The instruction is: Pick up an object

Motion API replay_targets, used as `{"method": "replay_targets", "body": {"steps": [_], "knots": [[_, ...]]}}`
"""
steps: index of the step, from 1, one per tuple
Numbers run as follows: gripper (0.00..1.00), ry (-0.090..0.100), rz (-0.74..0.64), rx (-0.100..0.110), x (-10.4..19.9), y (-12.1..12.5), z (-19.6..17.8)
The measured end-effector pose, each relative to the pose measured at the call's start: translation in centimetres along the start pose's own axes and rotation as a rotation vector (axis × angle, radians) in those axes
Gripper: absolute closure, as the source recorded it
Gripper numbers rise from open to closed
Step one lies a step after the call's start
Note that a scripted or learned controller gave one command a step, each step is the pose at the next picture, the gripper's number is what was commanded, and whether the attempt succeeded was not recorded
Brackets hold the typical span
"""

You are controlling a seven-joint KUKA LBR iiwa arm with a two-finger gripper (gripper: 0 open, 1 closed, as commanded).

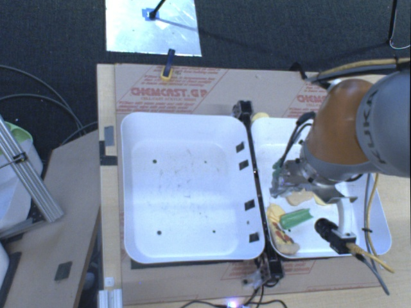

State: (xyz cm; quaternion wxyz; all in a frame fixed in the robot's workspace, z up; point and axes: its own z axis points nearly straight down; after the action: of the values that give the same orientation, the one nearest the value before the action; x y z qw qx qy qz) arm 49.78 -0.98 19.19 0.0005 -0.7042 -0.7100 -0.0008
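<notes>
My gripper (283, 186) hangs low over the left half of the right bin (383, 236), and the grey arm with its orange band (343, 124) hides much of that bin. Just below the gripper lies a green cylinder-like object (295, 218). Left of it rests a pale yellow object (275, 213). A tan piece (299, 199) lies partly under the wrist. Near the bin's front corner sits a beige object with red marks (285, 239). I see nothing between the gripper's tips.
The left bin (135, 236) stands beside the right one, with a black divider strip (252, 172) between them. A small cream object (260, 117) sits at the right bin's far left corner. Cardboard (173, 88) lies under both bins.
</notes>
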Motion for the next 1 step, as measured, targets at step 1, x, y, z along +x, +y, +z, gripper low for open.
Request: {"method": "replay_targets", "body": {"steps": [1], "knots": [[1.0,0.001,-0.001,-0.017,2.61,-0.88,-13.41]]}}
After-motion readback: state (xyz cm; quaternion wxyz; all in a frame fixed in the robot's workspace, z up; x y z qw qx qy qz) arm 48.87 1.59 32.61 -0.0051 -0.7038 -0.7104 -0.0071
